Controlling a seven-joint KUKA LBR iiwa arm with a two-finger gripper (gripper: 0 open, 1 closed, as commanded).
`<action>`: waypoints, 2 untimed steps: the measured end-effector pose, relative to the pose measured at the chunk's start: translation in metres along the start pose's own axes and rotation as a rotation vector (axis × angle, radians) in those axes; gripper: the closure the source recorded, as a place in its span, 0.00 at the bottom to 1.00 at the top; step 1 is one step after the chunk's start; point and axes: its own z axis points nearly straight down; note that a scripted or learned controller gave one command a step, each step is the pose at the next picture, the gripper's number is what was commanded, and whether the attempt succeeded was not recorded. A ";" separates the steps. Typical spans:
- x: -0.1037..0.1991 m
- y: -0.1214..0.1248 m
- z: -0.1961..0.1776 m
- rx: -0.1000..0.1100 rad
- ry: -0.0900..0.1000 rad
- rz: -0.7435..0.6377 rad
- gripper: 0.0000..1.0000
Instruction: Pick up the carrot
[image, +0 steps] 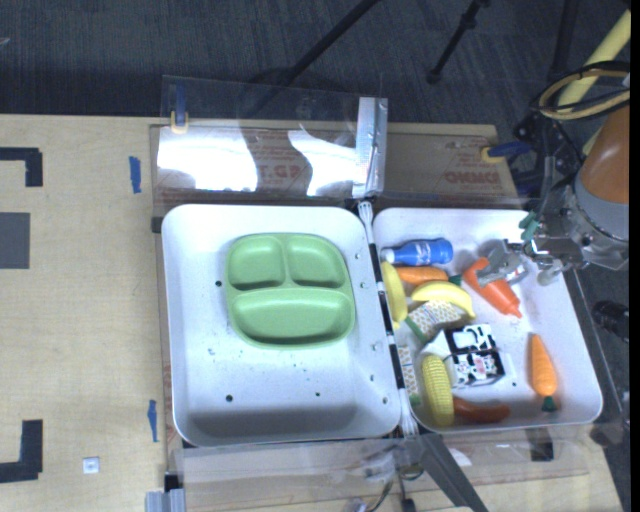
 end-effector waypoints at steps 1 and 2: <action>-0.054 -0.044 0.040 -0.001 0.000 -0.143 0.00; -0.091 -0.059 0.112 0.000 0.000 -0.286 0.00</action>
